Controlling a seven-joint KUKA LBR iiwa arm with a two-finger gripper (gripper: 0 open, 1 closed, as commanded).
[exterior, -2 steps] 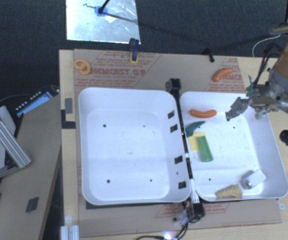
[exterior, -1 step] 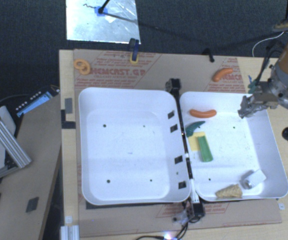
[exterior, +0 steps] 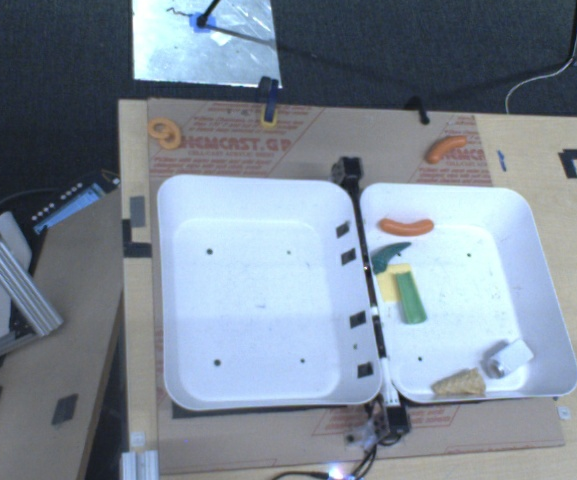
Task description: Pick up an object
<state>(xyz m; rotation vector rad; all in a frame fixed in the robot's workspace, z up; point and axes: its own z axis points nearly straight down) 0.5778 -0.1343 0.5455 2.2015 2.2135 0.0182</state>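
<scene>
The right bin [exterior: 543,268] holds several small objects. An orange sausage-shaped piece [exterior: 406,227] lies near its back left. Below that sit a dark teal piece [exterior: 389,255], a yellow block [exterior: 390,283] and a green block [exterior: 411,299], close together. At the front right corner a small grey-white object [exterior: 504,358] rests beside a tan textured wedge [exterior: 459,382]. The left bin [exterior: 258,298] has a bare white floor.
Outside the bins, on the cardboard bench, an orange sausage-shaped toy [exterior: 447,148] lies at the back right and an orange pretzel-like ring [exterior: 165,133] at the back left. A yellow-and-blue clamp [exterior: 267,103] stands at the bench's back edge. Black clips [exterior: 358,288] join the bins.
</scene>
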